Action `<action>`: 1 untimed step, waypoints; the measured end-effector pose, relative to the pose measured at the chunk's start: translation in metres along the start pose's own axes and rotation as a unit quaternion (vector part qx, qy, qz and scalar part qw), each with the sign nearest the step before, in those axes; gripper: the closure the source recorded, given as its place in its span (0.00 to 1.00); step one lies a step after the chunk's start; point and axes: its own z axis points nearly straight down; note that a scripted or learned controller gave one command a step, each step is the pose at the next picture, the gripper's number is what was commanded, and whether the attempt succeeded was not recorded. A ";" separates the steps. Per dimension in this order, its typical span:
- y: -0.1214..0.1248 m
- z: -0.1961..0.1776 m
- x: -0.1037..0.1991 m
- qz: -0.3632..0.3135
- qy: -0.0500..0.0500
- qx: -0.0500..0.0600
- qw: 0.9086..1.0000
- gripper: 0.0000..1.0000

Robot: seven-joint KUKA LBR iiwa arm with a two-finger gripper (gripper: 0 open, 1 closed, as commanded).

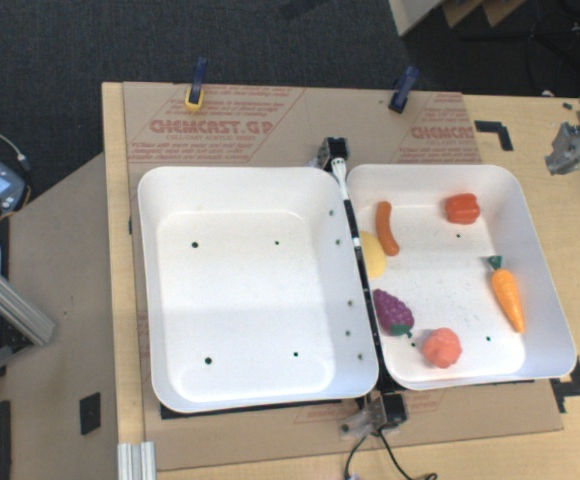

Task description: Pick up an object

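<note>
Dark carpet in the background, then a bench (270,448) topped with brown cardboard printed in red lettering. Two clamps on the far edge: one blue and yellow (196,86), one plain blue (404,88). Two white bins side by side in the middle, touching along their inner rims, with a black clip at the far end of the seam (334,152) and another at the near end (385,409).

Left bin (160,268): just white floor with a few small dark dots.

Right bin (545,298): all the toy food, so plenty to pick from.
- sausage (386,227) near the inner rim, lying roughly front to back
- yellow piece (372,256) just beside it, right against the rim, maybe a lemon, hard to say at this size
- red piece (460,208) at the far side, well apart from the rest, possibly a pepper
- carrot (508,299) toward the outer wall, green top pointing away
- purple grapes (393,311) by the inner rim
- pinkish-red fruit (440,347) near the front, close to the grapes

Gripper (571,149) way off at the right edge, over bare cardboard beyond the right bin's far corner, clear of everything. Holding nothing visible. Too small and cropped to tell whether open or closed.
</note>
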 end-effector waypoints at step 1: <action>0.001 -0.011 0.000 -0.001 -0.001 -0.002 1.000 1.00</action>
